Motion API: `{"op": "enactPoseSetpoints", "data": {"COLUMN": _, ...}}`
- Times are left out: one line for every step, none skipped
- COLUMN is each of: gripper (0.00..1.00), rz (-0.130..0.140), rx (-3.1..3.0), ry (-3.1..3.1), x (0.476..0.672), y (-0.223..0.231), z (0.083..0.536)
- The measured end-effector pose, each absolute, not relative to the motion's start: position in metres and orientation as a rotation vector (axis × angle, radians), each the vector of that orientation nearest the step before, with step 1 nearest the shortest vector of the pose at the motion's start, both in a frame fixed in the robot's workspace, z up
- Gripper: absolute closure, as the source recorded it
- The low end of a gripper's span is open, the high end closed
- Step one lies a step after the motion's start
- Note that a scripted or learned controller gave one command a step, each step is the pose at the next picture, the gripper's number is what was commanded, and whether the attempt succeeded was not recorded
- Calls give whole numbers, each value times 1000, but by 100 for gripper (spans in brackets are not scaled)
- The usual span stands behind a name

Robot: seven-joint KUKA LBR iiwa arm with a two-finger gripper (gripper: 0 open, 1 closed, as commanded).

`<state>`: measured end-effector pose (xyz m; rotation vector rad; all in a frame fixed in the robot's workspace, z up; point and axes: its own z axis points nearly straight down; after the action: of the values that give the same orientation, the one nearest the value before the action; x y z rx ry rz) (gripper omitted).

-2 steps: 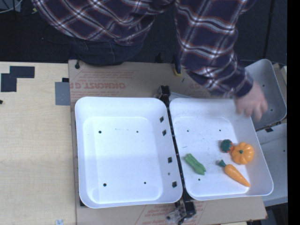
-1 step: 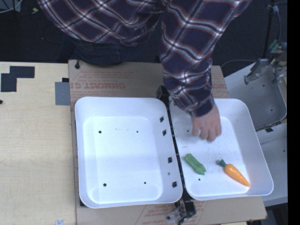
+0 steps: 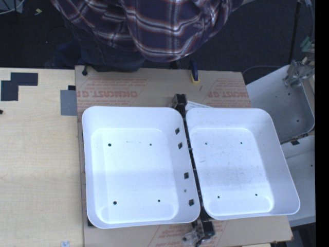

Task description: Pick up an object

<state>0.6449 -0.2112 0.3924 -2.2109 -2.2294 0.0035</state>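
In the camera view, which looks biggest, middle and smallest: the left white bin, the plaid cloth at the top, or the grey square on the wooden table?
1. Plaid cloth, though it may sit nearer the camera.
2. Left white bin.
3. Grey square.

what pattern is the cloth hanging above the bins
Plaid, dark blue with red and white lines: the cloth, clearest in the camera view.
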Motion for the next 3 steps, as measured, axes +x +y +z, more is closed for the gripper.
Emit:
{"op": "enactPoseSetpoints", "data": {"gripper": 100, "rz": -4, "rx": -2221, "ry": -2233, "x": 645, "y": -212, "z": 477}}
{"op": "enactPoseSetpoints", "data": {"gripper": 100, "rz": -3, "rx": -2216, "ry": -2234, "x": 635, "y": -211, "z": 543}}
{"op": "enactPoseSetpoints", "data": {"gripper": 100, "rz": 12, "rx": -2206, "ry": -2214, "x": 644, "y": -170, "z": 404}}
